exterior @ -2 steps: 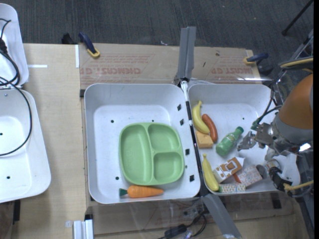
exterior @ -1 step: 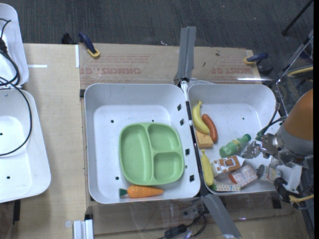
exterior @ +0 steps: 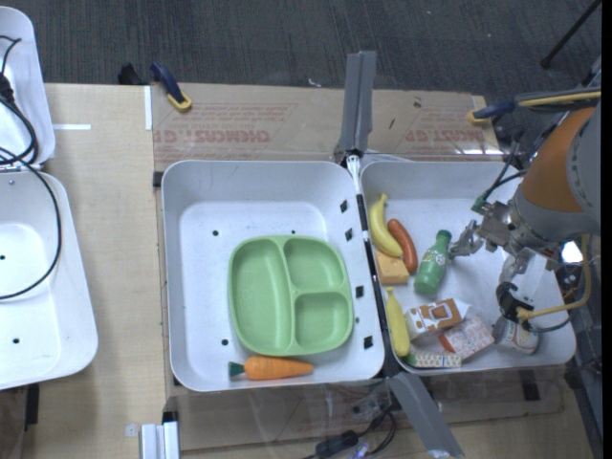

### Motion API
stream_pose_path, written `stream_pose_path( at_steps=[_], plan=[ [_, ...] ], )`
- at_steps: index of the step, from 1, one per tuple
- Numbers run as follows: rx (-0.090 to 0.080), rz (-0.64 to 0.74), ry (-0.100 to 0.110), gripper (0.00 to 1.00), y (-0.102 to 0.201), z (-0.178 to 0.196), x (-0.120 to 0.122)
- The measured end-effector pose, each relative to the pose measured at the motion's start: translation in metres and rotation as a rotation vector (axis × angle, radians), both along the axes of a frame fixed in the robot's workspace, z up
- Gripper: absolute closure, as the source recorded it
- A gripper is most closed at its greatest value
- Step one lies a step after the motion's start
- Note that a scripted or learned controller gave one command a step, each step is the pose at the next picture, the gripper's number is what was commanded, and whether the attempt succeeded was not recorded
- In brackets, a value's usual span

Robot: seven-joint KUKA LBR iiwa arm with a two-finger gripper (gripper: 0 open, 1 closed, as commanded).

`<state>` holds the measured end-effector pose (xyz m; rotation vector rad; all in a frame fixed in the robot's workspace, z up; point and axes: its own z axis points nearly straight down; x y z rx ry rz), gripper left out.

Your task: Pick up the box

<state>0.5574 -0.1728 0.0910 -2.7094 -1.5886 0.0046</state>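
Observation:
An orange and white box lies in the lower part of the right bin. A pinkish speckled box rests against it on the right, and a small patterned box sits by the bin's front wall. My gripper hangs over the right half of this bin, just right of a green bottle and above and to the right of the boxes. It is apart from the boxes, with nothing seen in its grasp. The grey arm with its orange band comes in from the right.
The right bin also holds a banana, a red sausage, a tan block and a second banana. The left bin holds a green divided plate and a carrot. Cables hang below the wrist.

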Motion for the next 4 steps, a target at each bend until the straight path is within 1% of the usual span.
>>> stream_pose_path(
  at_steps=[1, 2, 3, 4],
  plan=[
    [0.0, 0.0, 0.0, 0.0, 0.0, 0.0, 0.0],
    [-0.001, -0.123, 0.001, 0.0, 0.064, 0.0, 0.02],
    [-0.002, -0.605, 0.002, 0.0, 0.06, 0.002, 0.024],
    [-0.003, -0.643, 0.002, 0.0, 0.07, 0.0, -0.012]
  ],
)
